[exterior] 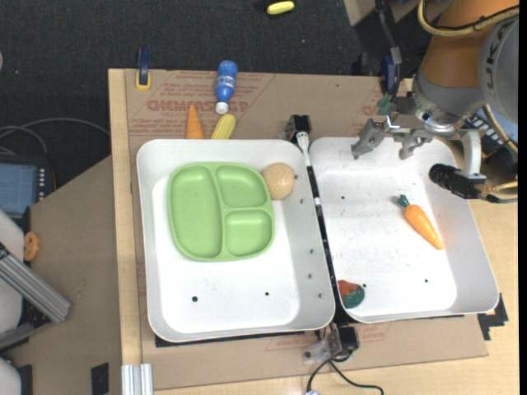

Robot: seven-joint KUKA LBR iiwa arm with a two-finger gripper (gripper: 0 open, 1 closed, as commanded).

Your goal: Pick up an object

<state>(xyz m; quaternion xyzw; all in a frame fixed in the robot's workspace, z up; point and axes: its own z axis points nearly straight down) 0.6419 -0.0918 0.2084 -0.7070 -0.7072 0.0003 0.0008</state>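
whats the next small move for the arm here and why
Probably swing the gripper toward the near-right and lower it over the carrot. The open fingers hang over the far edge of the right bin with nothing between them, and the carrot lies alone on the bin floor with free room around it, so it looks like the easiest grasp.

The tool (388, 141) hangs with its fingers spread over the far edge of the right bin (461, 303), holding nothing. A toy carrot (421, 221) lies in that bin. The left bin (156, 245) holds a green divided plate (220, 211) with a tan ball (279, 179) touching it.
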